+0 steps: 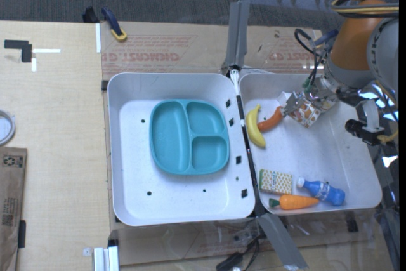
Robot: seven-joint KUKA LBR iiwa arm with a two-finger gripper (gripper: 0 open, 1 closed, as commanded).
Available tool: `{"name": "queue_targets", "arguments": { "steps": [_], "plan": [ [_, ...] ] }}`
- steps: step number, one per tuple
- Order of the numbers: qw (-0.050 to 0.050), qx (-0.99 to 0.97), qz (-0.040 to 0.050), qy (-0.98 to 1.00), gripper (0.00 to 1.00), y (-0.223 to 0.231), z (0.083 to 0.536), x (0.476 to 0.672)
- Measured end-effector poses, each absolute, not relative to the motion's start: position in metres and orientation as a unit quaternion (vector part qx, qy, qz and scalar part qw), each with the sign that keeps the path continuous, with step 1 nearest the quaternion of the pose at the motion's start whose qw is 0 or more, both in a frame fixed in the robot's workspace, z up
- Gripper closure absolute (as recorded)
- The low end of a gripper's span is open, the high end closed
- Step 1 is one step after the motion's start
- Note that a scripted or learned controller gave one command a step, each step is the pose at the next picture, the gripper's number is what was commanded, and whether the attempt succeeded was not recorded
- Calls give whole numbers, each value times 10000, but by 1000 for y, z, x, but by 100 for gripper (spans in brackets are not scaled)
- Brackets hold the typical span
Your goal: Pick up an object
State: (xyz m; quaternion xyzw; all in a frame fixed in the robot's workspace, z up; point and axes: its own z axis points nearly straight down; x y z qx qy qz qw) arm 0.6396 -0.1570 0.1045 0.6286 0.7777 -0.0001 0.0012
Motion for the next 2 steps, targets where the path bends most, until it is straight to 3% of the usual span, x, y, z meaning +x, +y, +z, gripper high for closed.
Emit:
{"name": "queue_targets", "arguments": {
  "steps": [1, 2],
  "plan": [
    [0, 6289, -9, 7775, 100, -158, 114, 639],
    [4, 6768, -5, 7362, 100, -100, 193, 659]
  ]
}}
